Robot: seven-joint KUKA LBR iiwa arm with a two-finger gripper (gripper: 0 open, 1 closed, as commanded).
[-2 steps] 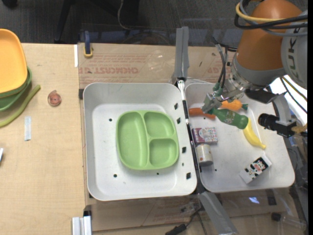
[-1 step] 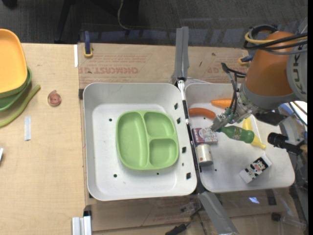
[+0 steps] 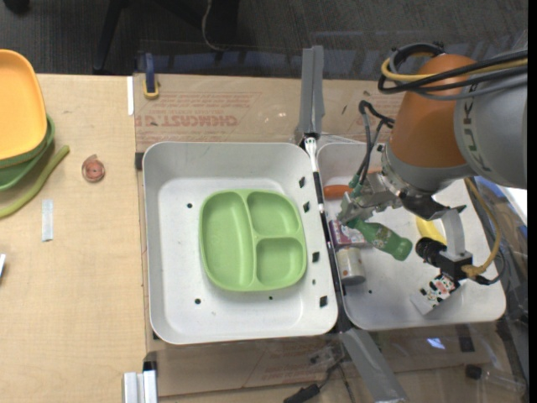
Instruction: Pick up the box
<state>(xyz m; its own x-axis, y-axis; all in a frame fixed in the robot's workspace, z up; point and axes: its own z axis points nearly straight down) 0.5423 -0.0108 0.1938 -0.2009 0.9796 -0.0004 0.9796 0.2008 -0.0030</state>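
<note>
A small white box (image 3: 435, 291) with dark printed marks lies near the right bin's front right corner. A purple and white packet (image 3: 345, 235) rests against that bin's left wall. My gripper (image 3: 361, 206) hangs low over the left part of the right bin, just above the neck end of a green bottle (image 3: 384, 238) that lies on its side. The gripper is well to the left of, and farther back than, the white box. The wrist hides the middle of the bin.
The left bin (image 3: 168, 309) holds a green divided plate (image 3: 252, 240). In the right bin (image 3: 470, 309) there are also an orange piece (image 3: 335, 191), a grey can (image 3: 349, 267) and a yellow item (image 3: 429, 227). Yellow and green plates (image 3: 17, 116) are stacked on the bench at far left.
</note>
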